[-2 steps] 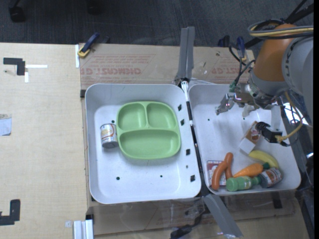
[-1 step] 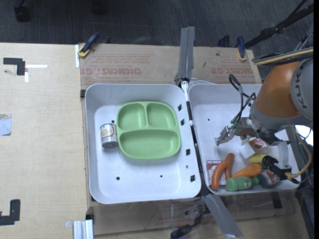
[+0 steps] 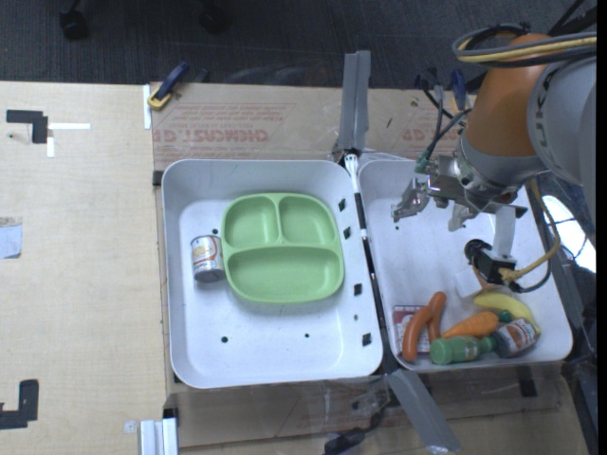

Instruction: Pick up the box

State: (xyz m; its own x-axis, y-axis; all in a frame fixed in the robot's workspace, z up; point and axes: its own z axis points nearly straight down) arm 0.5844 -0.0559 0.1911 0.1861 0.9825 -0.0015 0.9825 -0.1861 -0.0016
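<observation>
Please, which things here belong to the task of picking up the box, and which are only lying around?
For the job:
box, partly under the sausage, in the right bin
gripper, over that bin

Just lying about:
sausage
carrot
green bottle
banana
green plate
can

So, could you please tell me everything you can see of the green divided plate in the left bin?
The green divided plate is a light green, rounded-rectangle tray that looks like matte plastic. Raised ridges split it into three compartments: two smaller ones at the far side and one long one nearer the camera. It lies flat and right side up on the floor of the left bin, roughly central. A small can lies on its side against its left edge, seemingly touching it.
</observation>
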